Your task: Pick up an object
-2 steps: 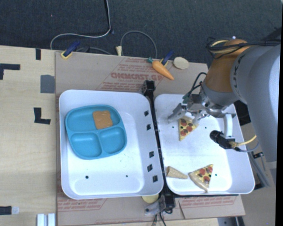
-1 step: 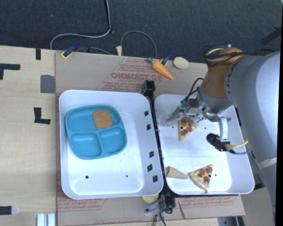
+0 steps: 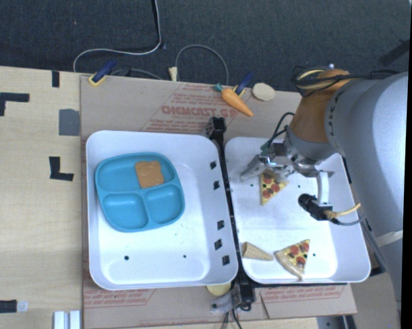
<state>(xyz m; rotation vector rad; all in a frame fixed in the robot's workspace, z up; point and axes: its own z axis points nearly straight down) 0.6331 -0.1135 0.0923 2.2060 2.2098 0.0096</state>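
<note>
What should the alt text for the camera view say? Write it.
A grey robot arm's gripper hangs over a pizza slice in the right bin, with another slice nearer the front. The left bin holds a blue plate.

We see even, fairly bright overhead light. The white bins (image 3: 159, 142) look slightly washed out with mild glare. Shadows are soft and short, falling under the arm (image 3: 369, 126). We note overall softness, low resolution, and darker carpet at top.
</note>
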